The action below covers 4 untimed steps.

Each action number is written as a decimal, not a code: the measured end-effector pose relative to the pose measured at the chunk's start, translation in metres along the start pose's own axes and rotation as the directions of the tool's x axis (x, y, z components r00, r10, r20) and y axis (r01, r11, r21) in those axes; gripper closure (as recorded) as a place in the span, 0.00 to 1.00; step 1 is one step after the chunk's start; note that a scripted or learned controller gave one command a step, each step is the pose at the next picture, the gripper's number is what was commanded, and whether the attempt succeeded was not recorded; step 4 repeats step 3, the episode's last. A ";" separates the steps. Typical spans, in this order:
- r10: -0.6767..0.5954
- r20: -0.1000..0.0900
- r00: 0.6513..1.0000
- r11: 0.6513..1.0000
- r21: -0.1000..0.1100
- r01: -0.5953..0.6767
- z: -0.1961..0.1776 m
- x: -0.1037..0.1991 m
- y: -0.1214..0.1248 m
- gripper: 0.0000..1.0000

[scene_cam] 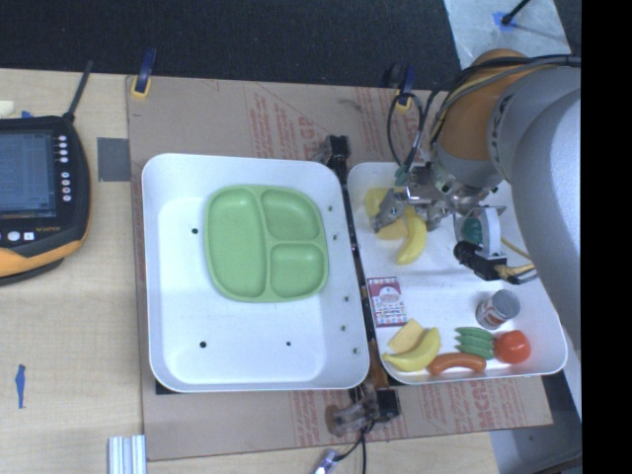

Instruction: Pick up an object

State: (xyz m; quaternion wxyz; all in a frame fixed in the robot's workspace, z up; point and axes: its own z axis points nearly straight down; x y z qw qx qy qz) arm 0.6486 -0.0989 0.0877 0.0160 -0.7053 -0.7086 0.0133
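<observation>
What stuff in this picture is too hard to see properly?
- Gripper: the fingers are too small and cluttered in the camera view to read against the banana.
- Right bin: its far right side is hidden under the arm.
- Small box: label too small to read.
- Handheld screen: cut off by the left edge.

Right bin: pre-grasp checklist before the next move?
1. End effector over right bin: ok, at its far end.
2. Target below it: ok, a banana lies just beneath.
3. Object held between the tips: cannot tell, the wrist hides them.
4. Neighbours near target: not ok, another yellow piece touches or overlaps the banana.
5. Other items apart from the end effector: ok, card, can and tomato sit nearer the front.
6. Green plate in left bin: ok.
</observation>
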 end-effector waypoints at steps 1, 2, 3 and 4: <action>0.001 0.001 1.000 1.000 0.002 -0.001 0.000 0.003 0.000 0.00; 0.000 0.001 1.000 1.000 0.002 0.000 0.000 0.004 0.000 0.00; -0.004 -0.001 1.000 1.000 -0.001 0.004 -0.011 0.004 0.001 1.00; -0.004 -0.001 1.000 1.000 -0.001 0.004 -0.011 0.004 0.001 1.00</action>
